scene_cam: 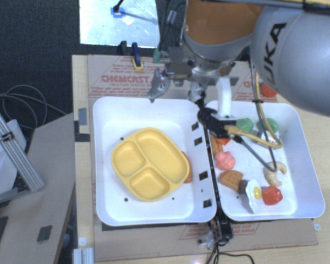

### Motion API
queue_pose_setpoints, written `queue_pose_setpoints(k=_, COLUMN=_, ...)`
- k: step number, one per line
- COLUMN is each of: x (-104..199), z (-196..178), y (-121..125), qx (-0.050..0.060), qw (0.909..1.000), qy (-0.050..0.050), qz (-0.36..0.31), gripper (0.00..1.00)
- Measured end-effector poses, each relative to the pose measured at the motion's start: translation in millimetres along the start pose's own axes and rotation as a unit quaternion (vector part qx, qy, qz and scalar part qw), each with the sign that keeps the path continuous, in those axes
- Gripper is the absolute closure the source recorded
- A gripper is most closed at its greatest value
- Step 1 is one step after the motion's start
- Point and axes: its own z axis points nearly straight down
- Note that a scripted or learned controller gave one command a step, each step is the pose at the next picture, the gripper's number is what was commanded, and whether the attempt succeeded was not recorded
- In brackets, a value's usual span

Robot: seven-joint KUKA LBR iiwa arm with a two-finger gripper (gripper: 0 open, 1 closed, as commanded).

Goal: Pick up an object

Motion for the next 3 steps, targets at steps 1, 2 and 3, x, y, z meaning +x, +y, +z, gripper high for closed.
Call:
queue_pose_setpoints(k=1, x=43.4, z=142.1, y=-40.5, qx=0.011, qw=0.9999, qy=-0.004, qz=0.000, gripper=0.00)
queue_pose_setpoints(k=2, x=-15.7, z=46.5, y=-76.8, qx=0.000, qw=1.0000, qy=-0.002, qz=0.006, gripper=0.00)
queue_pose_setpoints(k=3, x=-23.7, z=-8.9, y=-81.4, qx=0.000, qw=1.0000, qy=-0.002, qz=0.004, gripper=0.00)
